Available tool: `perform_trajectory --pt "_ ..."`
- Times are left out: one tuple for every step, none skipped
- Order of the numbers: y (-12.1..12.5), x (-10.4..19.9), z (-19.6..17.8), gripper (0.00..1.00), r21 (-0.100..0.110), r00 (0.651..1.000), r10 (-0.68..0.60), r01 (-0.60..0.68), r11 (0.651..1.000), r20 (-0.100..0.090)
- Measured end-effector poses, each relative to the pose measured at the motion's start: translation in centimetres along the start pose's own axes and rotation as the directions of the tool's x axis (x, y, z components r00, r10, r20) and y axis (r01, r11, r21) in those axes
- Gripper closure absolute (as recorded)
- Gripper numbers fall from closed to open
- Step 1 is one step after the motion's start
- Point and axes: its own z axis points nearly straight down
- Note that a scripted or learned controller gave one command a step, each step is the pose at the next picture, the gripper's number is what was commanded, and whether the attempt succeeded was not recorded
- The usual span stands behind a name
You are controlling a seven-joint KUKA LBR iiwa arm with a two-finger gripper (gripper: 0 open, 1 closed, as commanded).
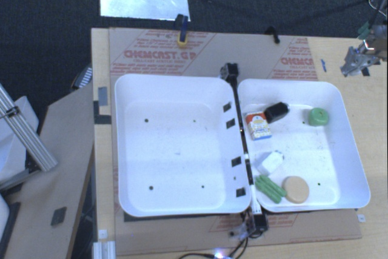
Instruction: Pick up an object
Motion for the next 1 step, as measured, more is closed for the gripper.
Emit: perform_trajectory --pt "-1.14 0.84 2.06 1.0 0.0 1.0 0.001 -0.001 1.0 0.0"
